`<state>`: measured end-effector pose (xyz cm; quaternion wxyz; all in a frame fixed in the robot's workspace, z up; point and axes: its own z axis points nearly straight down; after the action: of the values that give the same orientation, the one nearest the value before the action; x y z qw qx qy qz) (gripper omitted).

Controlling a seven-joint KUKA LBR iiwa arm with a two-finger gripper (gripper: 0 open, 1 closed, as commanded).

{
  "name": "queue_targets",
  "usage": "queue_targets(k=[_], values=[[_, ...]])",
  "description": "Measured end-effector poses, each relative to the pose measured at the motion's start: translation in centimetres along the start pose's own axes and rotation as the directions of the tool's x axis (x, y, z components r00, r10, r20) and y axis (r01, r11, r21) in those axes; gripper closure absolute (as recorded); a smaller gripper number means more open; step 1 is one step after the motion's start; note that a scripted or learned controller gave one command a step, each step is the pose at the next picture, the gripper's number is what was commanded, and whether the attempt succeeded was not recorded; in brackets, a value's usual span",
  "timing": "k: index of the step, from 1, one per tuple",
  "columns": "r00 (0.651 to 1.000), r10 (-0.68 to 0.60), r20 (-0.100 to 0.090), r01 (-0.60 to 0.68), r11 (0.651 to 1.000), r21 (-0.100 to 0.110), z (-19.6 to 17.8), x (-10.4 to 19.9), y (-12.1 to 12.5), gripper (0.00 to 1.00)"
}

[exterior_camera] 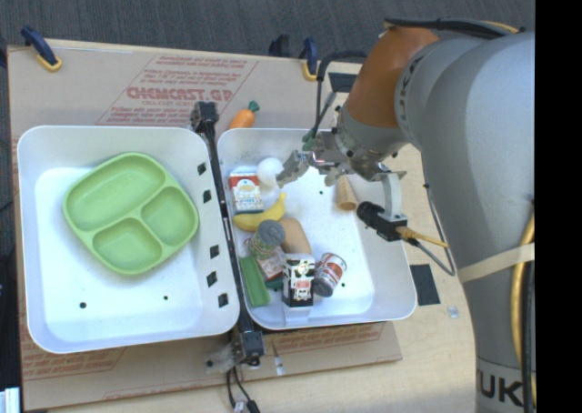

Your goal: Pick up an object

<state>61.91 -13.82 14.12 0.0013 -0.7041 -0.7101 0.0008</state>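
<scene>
My gripper (296, 166) hangs over the upper middle of the right bin (386, 297), reaching in from the right. Just to its left lies a small white ball (269, 169). Below that are a small red and white carton (244, 191) and a yellow banana (259, 216). A tan cone-shaped piece (346, 193) lies under the wrist on the right. Nothing can be seen held in the gripper.
The lower part of the right bin holds a grey round lid (269, 235), a tan lump (295, 236), a green piece (254, 284), a black and white box (299, 282) and a small can (329, 273). An orange carrot (242, 116) lies beyond the bin's far rim. A green divided plate (132, 213) sits in the left bin (45, 311).
</scene>
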Motion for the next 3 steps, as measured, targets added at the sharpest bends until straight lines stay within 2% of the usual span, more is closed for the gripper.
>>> queue_targets(k=[1, 2, 3], values=[[1.000, 0.002, 0.002, -0.002, 1.000, -0.006, -13.8, -1.5, 3.8, 0.00], [1.000, 0.001, 0.002, -0.001, 1.000, -0.008, -24.8, -3.2, 3.5, 0.00], [1.000, 0.001, 0.000, -0.001, 1.000, 0.001, -11.6, 1.0, -0.5, 0.00]])
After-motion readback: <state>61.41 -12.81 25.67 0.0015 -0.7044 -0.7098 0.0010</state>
